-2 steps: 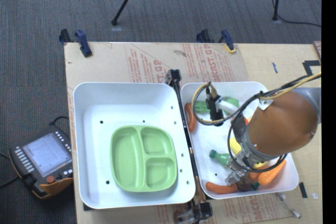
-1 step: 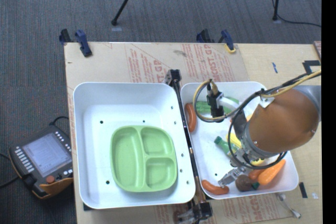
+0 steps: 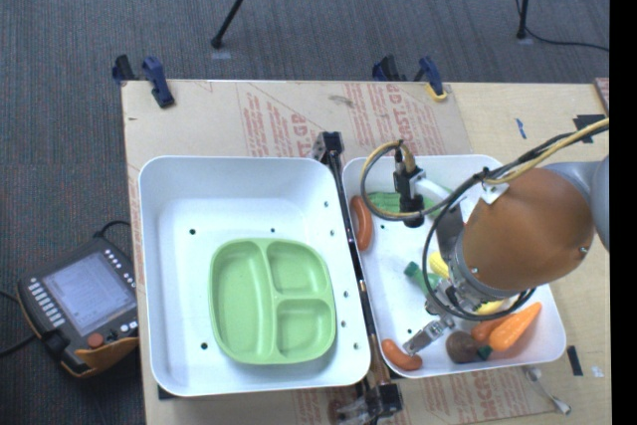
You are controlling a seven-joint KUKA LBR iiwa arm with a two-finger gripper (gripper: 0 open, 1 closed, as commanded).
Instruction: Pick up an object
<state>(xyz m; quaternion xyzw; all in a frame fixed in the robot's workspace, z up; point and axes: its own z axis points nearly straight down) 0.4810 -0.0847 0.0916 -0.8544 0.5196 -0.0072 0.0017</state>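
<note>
While the arm [image 3: 528, 224] reaches in from the right of the frame, its gripper [image 3: 435, 331] hangs low over the right bin [image 3: 478, 164]; whether the claw is parted or closed cannot be told, and nothing shows in its grasp. Just below lie a small sausage [image 3: 402, 354], a brown lump [image 3: 461, 346] and a carrot [image 3: 515, 327]. The left bin [image 3: 179, 204] holds a green divided plate [image 3: 272, 300]. Red printing on the cardboard bench [image 3: 299, 119] is unreadable.

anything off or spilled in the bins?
Nothing spilled or damaged. The green divided plate lies flat in the left bin; the carrot and sausages are loose in the right bin, with the gripper among them.
</note>
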